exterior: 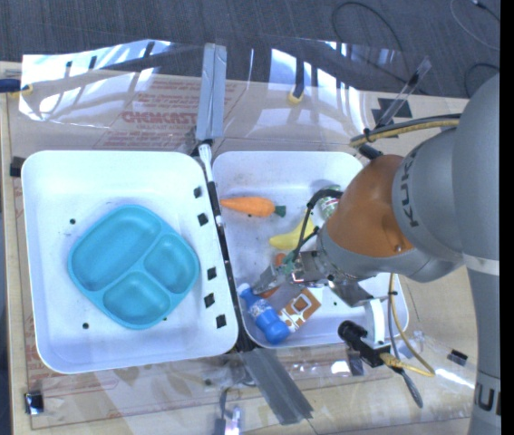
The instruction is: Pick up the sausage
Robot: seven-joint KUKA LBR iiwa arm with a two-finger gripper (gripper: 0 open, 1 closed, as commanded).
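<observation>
My gripper is low in the right bin, near its middle, under the grey and orange wrist. A small reddish-brown piece shows right at the gripper's tip; it may be the sausage, but most of it is hidden by the gripper. I cannot tell whether anything is held.
In the right bin lie an orange carrot at the back, a yellow banana beside the wrist, a blue bottle at the front left and a brown waffle-like square. The left bin holds a blue divided plate.
</observation>
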